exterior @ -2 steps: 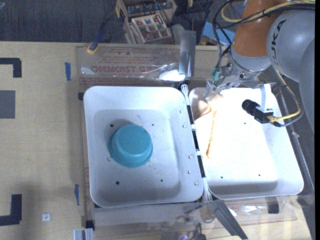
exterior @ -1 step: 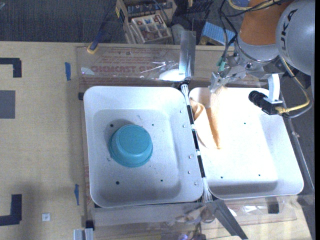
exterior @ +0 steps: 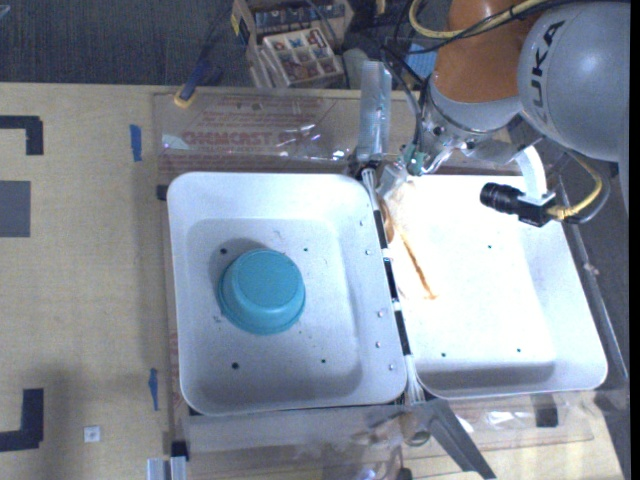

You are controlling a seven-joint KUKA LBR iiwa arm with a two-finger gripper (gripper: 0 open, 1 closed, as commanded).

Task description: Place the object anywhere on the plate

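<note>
Arm (exterior: 580,68) reads "KUKA" (partly cut off); jaws' state, cannot tell.

Two white bins (exterior: 375,368) stand side by side. One blue bowl (exterior: 262,290) lies in the left bin. One arm (exterior: 560,58) reaches in at far right. One box (exterior: 290,33) stands beyond the bins.

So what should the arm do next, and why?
Probably swing left and down toward the blue plate in the left bin. The hand sits high at the back edge, near the divider between the bins, well away from the plate. I can't tell whether it carries anything, so that should be checked first.
</note>
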